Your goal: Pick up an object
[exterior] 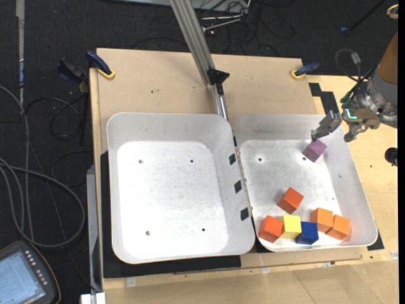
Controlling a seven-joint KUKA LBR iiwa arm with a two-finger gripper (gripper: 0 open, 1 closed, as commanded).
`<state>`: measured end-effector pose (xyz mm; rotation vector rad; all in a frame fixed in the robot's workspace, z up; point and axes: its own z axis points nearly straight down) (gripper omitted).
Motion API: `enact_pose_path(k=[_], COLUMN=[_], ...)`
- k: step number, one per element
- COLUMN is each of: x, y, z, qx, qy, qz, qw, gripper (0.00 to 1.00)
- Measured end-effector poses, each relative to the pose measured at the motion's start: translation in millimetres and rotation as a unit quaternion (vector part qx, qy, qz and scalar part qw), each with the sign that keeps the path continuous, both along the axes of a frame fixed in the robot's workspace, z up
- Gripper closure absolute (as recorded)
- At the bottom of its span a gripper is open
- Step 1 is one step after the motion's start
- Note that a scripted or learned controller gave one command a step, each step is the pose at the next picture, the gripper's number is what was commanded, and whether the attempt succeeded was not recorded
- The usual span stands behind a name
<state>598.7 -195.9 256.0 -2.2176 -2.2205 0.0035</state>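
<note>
One purple block (314, 149) lies tilted on the floor of the right bin (354, 176), near its far right side, just beside and below the claw (337, 128); whether a fingertip touches the block cannot be told, and the block is not between the fingers; the claw's two dark fingers stand spread apart, one reaching down-left toward the block, the other hanging nearer the wrist. The arm (386, 87) comes in from the right edge, its grey wrist bent down and leftward over the bin's rim, with an orange band higher up at the edge of view. Nearer the front of the same bin sit six more blocks: an orange block (291, 199) on its own, then a row along the near wall made of an orange-red block (271, 228), a yellow block (292, 224), a blue block (309, 232) and two orange blocks (331, 223) touching each other. The left bin (126, 132) lies alongside, its edge overlapping the right one; both rest on a tan board (164, 81) with clamps at its far corners; a metal pole (193, 30) slants up from between the bins; dark carpet with cables surrounds the board.
</note>
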Motion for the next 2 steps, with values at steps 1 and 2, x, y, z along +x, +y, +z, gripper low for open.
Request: enact_pose_path(k=[1,2], x=[0.8,8.5], y=[0.2,1.1], z=[2.3,-58.0], qx=[-0.0008,-0.0001], qy=[-0.002,0.000], qz=[0.001,0.000], qw=[1.0000,1.0000], gripper=[0.00,0.00])
